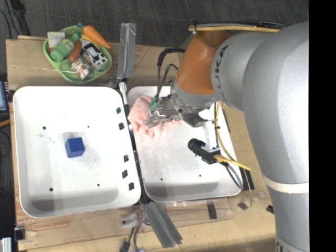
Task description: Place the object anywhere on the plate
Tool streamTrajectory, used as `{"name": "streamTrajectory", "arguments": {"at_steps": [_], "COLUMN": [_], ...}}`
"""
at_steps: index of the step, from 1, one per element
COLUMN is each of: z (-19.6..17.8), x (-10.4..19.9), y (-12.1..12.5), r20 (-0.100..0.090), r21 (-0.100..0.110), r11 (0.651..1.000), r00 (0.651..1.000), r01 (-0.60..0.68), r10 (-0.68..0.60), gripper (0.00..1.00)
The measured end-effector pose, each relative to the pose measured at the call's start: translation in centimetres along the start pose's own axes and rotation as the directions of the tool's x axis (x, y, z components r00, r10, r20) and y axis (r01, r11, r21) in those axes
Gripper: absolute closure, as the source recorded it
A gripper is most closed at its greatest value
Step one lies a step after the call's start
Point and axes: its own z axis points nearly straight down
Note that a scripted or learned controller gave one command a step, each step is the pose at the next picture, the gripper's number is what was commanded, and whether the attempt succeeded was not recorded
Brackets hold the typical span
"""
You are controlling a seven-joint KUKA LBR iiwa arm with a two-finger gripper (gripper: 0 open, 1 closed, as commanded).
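Observation:
A blue cube (75, 146) sits on the floor of the left bin (31, 104), left of its middle. In the far left corner of the right bin (178, 188) lies a pink, soft-looking item (137, 115); I cannot tell if it is a plate or a cloth. My gripper (156, 116) hangs right over the pink item's right part, low and close to it. The wrist hides much of what is under it. I see nothing clearly held.
A green bowl (77, 56) of toy foods stands on the bench behind the left bin. A black fitting (202, 150) with a yellow cable (233, 164) hangs over the right bin's middle. The big grey arm (273, 88) covers the right side.

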Motion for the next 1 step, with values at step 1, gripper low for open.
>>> {"name": "streamTrajectory", "arguments": {"at_steps": [1], "z": [-3.97], "x": [0.04], "y": [0.07], "r20": [-0.001], "r21": [0.001], "r11": [1.000], "r00": [1.000], "r01": [0.006], "r10": [-0.006], "gripper": [1.00]}}
